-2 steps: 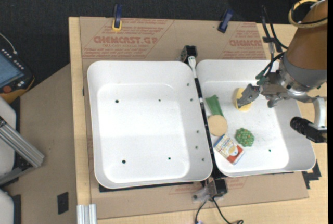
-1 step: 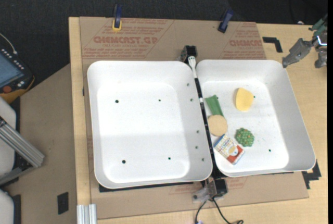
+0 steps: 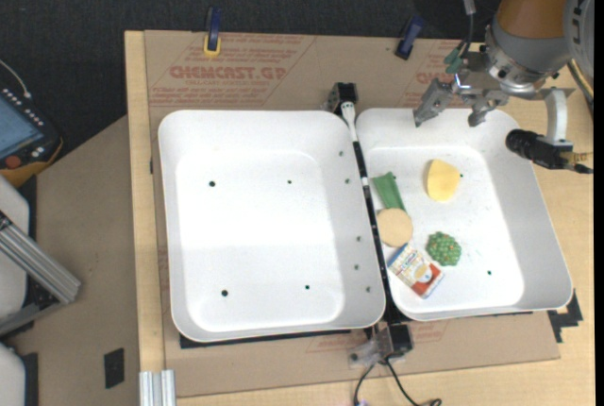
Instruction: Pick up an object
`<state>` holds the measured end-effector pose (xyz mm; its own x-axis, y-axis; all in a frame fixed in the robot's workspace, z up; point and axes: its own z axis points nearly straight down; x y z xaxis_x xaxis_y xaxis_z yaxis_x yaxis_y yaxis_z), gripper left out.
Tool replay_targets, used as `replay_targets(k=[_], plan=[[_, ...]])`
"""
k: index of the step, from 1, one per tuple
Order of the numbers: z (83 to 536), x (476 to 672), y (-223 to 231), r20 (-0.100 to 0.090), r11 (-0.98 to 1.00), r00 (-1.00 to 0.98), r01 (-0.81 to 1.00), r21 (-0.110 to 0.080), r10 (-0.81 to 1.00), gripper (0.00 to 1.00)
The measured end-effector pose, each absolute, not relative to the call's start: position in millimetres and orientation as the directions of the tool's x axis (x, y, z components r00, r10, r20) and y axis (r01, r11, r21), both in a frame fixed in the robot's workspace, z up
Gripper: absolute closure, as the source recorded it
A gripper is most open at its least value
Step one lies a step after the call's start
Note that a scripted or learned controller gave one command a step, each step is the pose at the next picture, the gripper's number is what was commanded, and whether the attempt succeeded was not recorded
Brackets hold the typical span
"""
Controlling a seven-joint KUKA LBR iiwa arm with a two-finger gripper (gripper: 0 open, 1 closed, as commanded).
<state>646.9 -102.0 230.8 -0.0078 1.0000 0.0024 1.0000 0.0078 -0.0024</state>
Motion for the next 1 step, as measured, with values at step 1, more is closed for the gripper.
replay_targets(k=[1], plan=[[139.3,566.9,-198.5,0.0,-0.012,0.012,1.0,-0.013,1.0,0.0]])
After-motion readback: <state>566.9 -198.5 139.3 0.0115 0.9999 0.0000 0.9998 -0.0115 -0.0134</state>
